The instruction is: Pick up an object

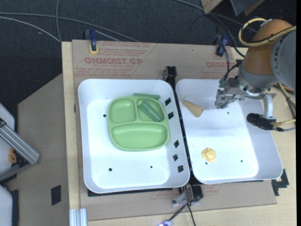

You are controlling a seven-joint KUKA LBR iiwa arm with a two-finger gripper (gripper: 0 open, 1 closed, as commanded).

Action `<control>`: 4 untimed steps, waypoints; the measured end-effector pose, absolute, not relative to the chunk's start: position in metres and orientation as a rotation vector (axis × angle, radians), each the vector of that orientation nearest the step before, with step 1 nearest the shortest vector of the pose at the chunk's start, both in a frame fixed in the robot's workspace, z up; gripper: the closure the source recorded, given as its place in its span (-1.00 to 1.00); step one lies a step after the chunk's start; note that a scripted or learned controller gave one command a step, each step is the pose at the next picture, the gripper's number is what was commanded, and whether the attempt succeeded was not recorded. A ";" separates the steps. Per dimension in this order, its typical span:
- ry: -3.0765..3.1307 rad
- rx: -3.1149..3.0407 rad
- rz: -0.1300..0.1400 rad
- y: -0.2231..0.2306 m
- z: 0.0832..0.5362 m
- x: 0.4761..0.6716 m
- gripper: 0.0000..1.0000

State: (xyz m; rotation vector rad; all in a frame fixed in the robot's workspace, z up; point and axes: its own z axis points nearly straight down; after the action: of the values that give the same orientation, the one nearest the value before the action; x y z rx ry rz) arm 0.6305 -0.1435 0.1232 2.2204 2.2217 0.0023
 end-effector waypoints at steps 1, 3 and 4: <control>2.218 2.216 0.007 -0.142 0.188 0.629 1.00; 2.219 2.217 0.005 -0.144 0.282 0.635 1.00; 2.229 2.220 -0.001 -0.097 0.273 0.605 1.00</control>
State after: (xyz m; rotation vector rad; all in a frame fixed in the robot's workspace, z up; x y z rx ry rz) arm 0.6048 -0.0975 0.2731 2.2201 2.2289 -0.0014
